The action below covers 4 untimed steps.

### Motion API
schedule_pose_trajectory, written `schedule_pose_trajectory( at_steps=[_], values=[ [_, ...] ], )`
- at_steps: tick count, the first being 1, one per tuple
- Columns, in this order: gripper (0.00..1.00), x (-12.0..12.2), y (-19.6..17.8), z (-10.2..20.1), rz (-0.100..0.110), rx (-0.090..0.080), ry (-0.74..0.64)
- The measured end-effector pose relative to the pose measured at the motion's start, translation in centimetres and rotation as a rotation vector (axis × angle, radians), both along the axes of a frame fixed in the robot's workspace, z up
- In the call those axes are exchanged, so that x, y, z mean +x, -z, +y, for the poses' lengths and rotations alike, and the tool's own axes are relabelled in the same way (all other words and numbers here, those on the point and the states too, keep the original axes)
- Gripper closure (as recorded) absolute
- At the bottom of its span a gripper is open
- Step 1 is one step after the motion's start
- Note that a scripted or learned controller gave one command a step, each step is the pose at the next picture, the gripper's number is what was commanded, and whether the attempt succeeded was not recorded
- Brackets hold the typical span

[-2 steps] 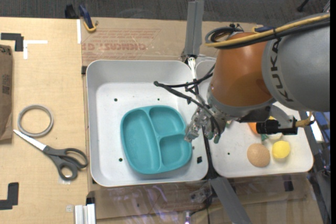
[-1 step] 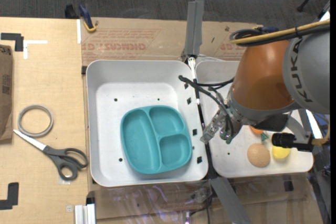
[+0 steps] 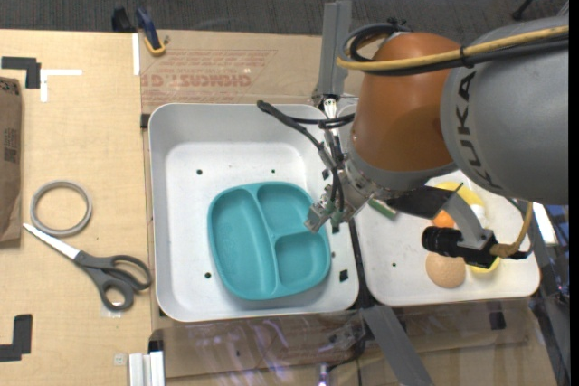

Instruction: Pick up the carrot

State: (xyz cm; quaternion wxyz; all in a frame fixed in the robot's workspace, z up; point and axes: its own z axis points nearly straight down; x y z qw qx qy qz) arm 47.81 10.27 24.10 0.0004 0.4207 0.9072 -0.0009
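The gripper (image 3: 324, 217) hangs over the teal tray's (image 3: 262, 244) 3 o'clock edge in the left bin (image 3: 181, 194); its grip state is unclear.

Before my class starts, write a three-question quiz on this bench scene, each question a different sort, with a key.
1. True or false: the teal divided plate lies in the left bin.
2. Multiple choice: the scissors lie (A) inside the right bin, (B) on the bench left of the bins, (C) on the plate.
3. Fill in: the gripper hangs over the plate's ____ edge.

Key
1. True.
2. B, just below the tape roll.
3. Right, near the wall between the bins.
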Motion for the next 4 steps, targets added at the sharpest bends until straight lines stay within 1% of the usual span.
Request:
schedule_pose_trajectory(
  at_steps=[1,2,3,4],
  values=[
    [1.00,0.1,-6.3,-8.2,-0.002,0.000,-0.167],
    [1.00,1.5,-11.9,-15.8,-0.002,0.000,-0.135],
    [1.00,0.0,-2.5,-17.6,0.000,0.001,-0.560],
    [1.00,1.4,-2.9,-13.6,-0.001,0.001,-0.596]
  ],
)
